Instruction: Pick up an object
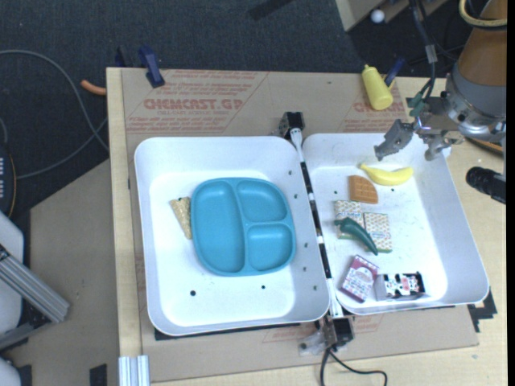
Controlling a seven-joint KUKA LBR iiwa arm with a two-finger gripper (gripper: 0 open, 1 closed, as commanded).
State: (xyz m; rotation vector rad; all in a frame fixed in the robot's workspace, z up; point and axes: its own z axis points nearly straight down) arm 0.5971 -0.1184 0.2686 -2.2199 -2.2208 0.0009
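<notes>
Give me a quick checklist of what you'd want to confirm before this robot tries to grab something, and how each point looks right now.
1. Hand over the right bin: ok, it hangs above the far edge.
2. Hand free of any load: ok, nothing sits between its fingers.
3. A target close by: ok, the banana lies just below the hand.
4. Banana free of neighbours: ok, apart from the orange cracker.
5. Hand lined up with the banana: cannot tell from this slanted view.
6. Blue plate out of the way: ok, it lies in the left bin.
</notes>
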